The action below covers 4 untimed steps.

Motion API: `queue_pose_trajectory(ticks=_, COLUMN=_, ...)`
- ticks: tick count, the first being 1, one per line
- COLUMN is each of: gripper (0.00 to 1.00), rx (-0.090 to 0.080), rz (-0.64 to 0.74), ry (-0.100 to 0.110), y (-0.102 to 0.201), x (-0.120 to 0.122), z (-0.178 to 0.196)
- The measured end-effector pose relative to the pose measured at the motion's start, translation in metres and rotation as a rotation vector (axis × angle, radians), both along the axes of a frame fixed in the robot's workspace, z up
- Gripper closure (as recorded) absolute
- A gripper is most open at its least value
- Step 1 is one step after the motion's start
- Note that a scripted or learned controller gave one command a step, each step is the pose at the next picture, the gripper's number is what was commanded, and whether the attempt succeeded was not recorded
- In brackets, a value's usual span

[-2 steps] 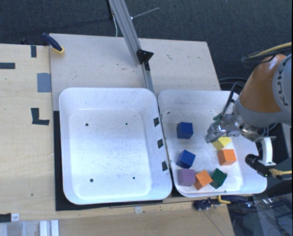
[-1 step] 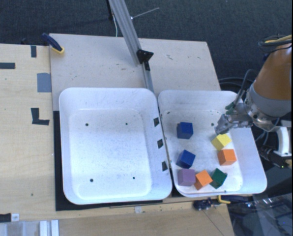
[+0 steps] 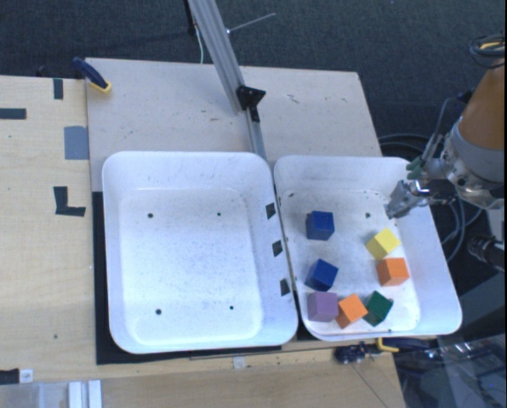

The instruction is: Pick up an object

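The left bin sits on the surface. The right bin has small blocks in it. There are two blue blocks, a purple block, an orange block, a green block, a yellow block and one more orange block. They look hard, light and a bit smooth, so pinching two flat sides should work best. The yellow block is nearest the claw, which hangs over the bin's right rim. I cannot tell how wide the claw is open, and nothing shows in it.

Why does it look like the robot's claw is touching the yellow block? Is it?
Apart. The camera view shows the gripper near the right bin's upper right corner, with bare white bin floor between it and the yellow block below.
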<state>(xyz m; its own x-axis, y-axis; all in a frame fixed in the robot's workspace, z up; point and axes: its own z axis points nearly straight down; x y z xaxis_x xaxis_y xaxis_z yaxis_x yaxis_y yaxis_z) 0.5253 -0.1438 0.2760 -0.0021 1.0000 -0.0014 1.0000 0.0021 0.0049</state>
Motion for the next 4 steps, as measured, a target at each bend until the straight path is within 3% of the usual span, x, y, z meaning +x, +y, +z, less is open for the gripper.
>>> queue_pose_trajectory(ticks=3, gripper=1.0, rx=0.003, rz=0.005, ry=0.007, y=0.174, x=0.017, z=-0.027)
queue_pose_trajectory(ticks=4, gripper=1.0, rx=0.002, rz=0.005, ry=0.008, y=0.228, x=0.036, z=-0.044)
